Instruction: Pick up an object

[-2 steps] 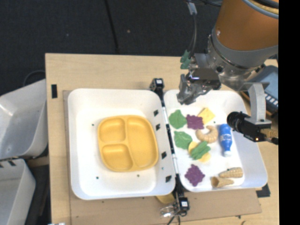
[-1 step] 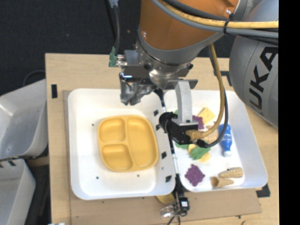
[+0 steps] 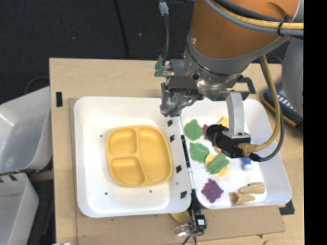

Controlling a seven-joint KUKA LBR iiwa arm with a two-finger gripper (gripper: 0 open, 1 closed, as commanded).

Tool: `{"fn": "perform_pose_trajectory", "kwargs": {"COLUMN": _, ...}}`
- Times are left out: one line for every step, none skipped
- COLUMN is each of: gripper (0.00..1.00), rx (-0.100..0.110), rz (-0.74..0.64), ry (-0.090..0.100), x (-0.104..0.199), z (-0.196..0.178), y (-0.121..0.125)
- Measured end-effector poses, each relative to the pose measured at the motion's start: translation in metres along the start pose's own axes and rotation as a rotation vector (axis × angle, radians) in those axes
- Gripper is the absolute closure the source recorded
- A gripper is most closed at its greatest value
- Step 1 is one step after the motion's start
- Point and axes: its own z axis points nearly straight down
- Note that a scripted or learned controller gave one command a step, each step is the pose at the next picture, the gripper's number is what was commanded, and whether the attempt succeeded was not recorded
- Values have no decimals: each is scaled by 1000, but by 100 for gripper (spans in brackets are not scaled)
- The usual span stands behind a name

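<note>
My gripper (image 3: 171, 106) hangs over the far end of the rim where the two bins meet, with nothing visibly held. In the right bin (image 3: 271, 188) lie several small toy foods: a green leafy piece (image 3: 193, 129), a second green piece (image 3: 199, 150), a third green piece (image 3: 218, 163) on top of a yellow piece (image 3: 223, 171), a purple cluster (image 3: 212, 190), a tan ridged piece (image 3: 249, 192) and a small blue piece (image 3: 247, 163). A black and white attachment (image 3: 231, 137) on the arm covers part of these items.
A yellow divided plate (image 3: 138, 154) lies in the middle of the left bin (image 3: 87, 188). The arm's wide orange and grey wrist (image 3: 240, 19) hangs over the far side of the right bin. Cables (image 3: 271, 137) loop along the right side.
</note>
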Motion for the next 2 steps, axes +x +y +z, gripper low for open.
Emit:
{"fn": "perform_pose_trajectory", "kwargs": {"gripper": 100, "rx": 12, "rz": 3, "ry": -4, "x": -52, "z": 121, "y": -1}}
{"fn": "perform_pose_trajectory", "kwargs": {"gripper": 100, "rx": -4, "rz": -19, "ry": 6, "x": 80, "z": 78, "y": -1}}
